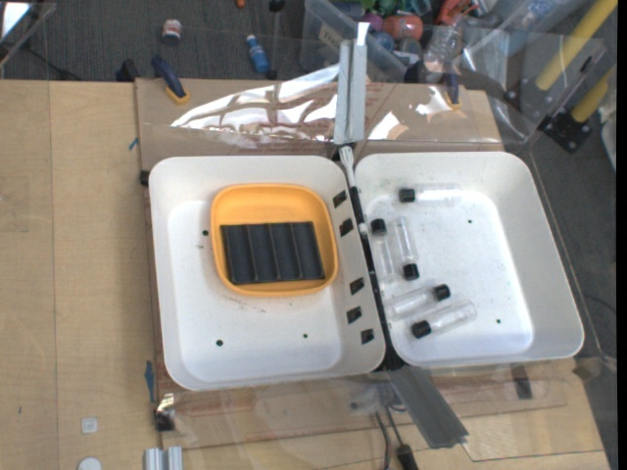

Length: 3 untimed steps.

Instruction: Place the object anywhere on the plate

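Two white bins are seen side by side on the bench, photographed from above at a slant. In the left bin [186, 351] one orange plate [223, 209] is set slightly back of centre, its corners rounded. One black block [271, 253] is laid flat on the plate, well within the rim; four raised bars are counted across its top, running front to back. The task's thing is thus found resting on the plate, touching nothing else.

In the right bin [534, 311] five clear vials are scattered, each closed with a black cap. One vial [431, 196] is laid crosswise near the back wall. Two [400, 246] are placed close together near the divider, roughly lengthwise. Two more [449, 315] are laid at a slant near the front, just beside each other.

One metal post [351, 86] is seen behind the seam between the bins. Beyond it, one clear tub [323, 8] is filled with coloured toys, too jumbled to be counted.

How far the claw is open, and whether anything is held in it, cannot be told.
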Tool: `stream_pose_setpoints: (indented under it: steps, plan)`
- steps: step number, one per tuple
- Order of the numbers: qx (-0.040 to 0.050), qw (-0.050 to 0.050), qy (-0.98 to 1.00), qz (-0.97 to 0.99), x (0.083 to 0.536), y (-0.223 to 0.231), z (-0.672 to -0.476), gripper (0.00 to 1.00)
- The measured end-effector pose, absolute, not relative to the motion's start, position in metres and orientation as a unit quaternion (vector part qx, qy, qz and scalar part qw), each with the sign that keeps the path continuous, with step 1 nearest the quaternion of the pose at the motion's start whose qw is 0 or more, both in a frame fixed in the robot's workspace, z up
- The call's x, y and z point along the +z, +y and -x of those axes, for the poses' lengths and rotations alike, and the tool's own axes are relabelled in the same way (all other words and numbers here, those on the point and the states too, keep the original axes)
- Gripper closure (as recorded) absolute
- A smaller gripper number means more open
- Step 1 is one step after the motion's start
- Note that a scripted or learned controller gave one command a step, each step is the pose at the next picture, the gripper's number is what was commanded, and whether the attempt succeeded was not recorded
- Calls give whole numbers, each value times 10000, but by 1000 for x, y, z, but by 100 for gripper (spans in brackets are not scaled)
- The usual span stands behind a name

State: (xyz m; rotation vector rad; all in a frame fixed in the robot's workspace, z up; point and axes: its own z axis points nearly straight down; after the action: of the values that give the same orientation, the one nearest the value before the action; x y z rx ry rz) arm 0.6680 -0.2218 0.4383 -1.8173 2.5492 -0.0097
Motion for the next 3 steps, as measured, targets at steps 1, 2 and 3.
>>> stream_pose_setpoints:
  steps: [1,2,3]
  plan:
    - [-33,51,7331,6800,438,-222,-668,100]
    - [-31,42,5887,8083,437,-222,-668,100]
    - [-63,82,5915,8063,450,-223,-668,100]
